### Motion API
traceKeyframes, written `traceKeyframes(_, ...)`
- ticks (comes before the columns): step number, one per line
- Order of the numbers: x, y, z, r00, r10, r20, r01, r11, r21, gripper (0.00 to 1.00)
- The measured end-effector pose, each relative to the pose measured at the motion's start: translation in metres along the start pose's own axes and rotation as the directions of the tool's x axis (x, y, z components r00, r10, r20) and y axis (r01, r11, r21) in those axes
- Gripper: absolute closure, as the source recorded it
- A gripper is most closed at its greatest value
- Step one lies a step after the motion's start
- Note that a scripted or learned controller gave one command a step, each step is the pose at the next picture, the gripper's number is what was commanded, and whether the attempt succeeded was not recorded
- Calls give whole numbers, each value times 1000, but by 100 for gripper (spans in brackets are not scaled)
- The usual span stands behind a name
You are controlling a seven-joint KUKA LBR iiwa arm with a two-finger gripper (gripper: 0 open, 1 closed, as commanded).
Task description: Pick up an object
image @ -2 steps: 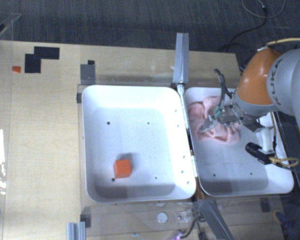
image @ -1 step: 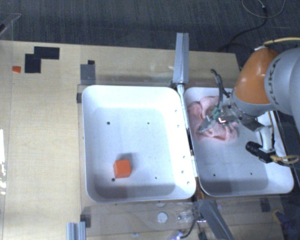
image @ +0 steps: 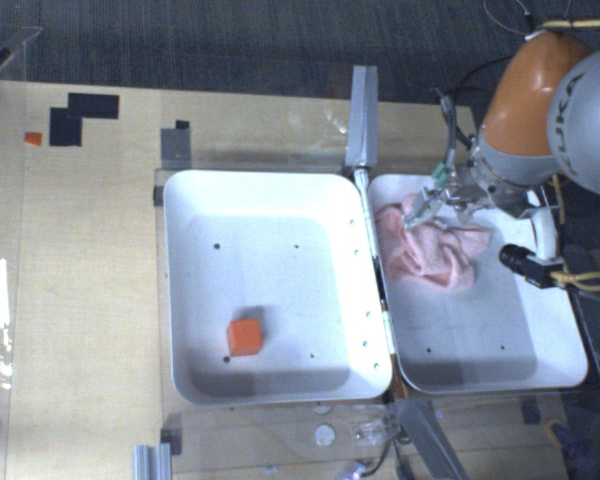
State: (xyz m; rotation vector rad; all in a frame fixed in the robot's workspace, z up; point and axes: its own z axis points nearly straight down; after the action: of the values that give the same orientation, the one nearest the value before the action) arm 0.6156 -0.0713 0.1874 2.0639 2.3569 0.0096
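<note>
The gripper [image: 427, 208] is set at the pink cloth [image: 432, 248] in the right bin [image: 500, 363]. Whether its fingers are spread or pinching cannot be told. A raised fold should be pinched firmly, it is judged, before lifting.

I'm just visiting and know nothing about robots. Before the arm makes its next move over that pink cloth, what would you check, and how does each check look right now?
1. Gripper is over something to pick: ok, it is at the pink cloth in the right bin.
2. Cloth is between the fingers: cannot tell, the view is too small there.
3. Cloth lies inside the bin, not over the rim: ok.
4. Cloth is clear of other things: ok, nothing else touches it.
5. Orange block is out of the way: ok, it sits alone in the left bin.
</note>
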Motion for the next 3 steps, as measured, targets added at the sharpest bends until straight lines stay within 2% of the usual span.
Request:
traceKeyframes(1, -56, -7, 89, 980, -197, 1, 197, 980, -3, 0)
traceKeyframes(2, -58, -16, 93, 975, -220, 6, 220, 975, -13, 0)
traceKeyframes(3, -59, -34, 93, 972, -233, 6, 233, 972, -13, 0)
